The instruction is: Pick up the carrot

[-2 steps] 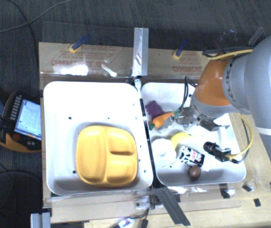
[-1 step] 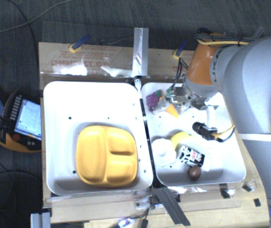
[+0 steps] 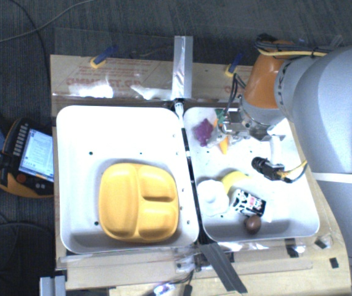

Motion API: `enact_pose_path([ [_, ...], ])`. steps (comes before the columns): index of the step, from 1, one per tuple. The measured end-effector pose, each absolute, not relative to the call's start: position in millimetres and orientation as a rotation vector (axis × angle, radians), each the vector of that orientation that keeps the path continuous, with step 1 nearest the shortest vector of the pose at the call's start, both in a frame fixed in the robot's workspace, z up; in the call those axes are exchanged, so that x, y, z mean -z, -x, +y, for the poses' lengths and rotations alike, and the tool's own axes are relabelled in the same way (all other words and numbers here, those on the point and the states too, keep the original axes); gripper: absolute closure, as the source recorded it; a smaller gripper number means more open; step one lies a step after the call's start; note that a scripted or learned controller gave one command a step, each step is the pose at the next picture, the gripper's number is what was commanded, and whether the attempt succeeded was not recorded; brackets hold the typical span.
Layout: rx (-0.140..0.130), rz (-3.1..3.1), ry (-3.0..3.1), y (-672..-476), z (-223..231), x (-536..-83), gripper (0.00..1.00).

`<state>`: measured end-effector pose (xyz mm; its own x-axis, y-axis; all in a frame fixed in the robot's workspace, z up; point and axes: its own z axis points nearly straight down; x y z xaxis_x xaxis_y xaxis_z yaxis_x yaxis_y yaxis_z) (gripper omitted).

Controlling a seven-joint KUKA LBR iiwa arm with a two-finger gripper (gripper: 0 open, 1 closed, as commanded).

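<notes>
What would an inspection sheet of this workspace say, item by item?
Surface: left bin and right bin, both white, side by side on the bench.
Job's things: carrot at the back of the right bin.
Clutter: yellow tray in the left bin. In the right bin: purple item, yellow item, white cup, black-and-white box, brown ball.
Grippers: end effector close over the carrot.
Cables: black cable on the carpet.
Surroundings: pendant left of the bench; blue clamp behind the bins.
</notes>
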<state>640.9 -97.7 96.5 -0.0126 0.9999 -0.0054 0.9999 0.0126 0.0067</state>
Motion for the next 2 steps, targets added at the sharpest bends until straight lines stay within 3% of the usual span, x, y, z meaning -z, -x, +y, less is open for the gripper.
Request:
enact_pose_path([
  [1,0.01,2.291,-2.153,-668.6,-41.7,-202.0,1.0],
  [2,0.013,2.322,-2.12,-631.8,-63.5,-179.6,1.0],
])
